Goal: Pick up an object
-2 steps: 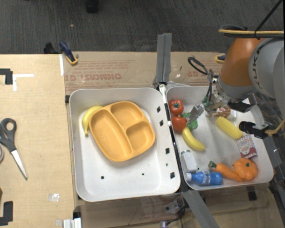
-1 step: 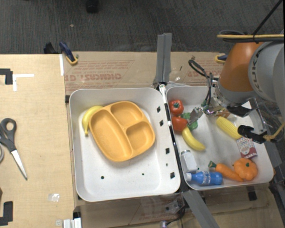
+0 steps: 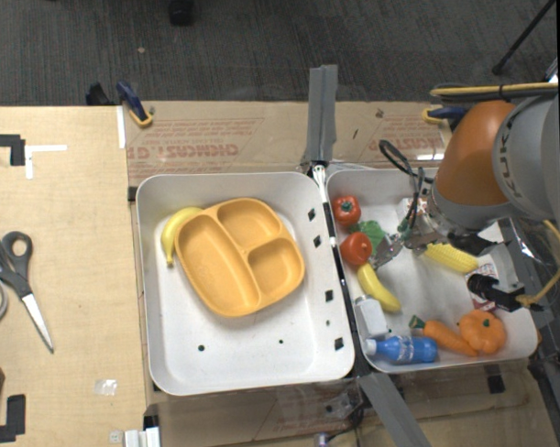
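The left bin (image 3: 166,359) held an orange divided plate (image 3: 237,254) and a banana (image 3: 174,230). The right bin (image 3: 420,300) held tomatoes (image 3: 356,248), bananas (image 3: 378,287), a carrot (image 3: 446,337), a bottle (image 3: 402,349). The gripper (image 3: 397,242) hovered there; its state was unclear.

cardboard sheet (image 3: 224,137) | red print, upside down | unreadable

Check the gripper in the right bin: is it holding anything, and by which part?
It cannot be told. The gripper sits low in the right bin, beside a tomato and a green item, but nothing shows between its fingers.
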### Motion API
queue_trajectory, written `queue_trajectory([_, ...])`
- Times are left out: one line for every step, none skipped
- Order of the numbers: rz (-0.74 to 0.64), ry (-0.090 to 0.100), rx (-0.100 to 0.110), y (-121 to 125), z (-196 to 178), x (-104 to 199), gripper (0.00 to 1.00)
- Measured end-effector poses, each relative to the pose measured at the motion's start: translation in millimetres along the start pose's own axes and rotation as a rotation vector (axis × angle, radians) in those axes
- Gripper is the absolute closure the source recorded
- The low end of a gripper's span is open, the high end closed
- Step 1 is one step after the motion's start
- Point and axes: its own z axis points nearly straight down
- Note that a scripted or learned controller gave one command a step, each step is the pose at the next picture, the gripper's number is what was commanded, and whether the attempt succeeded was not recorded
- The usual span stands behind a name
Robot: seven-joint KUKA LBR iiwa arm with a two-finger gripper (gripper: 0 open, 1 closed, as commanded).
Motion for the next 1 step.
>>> queue_trajectory([0.123,0.0,0.0,48.1,0.0,-0.7,0.0])
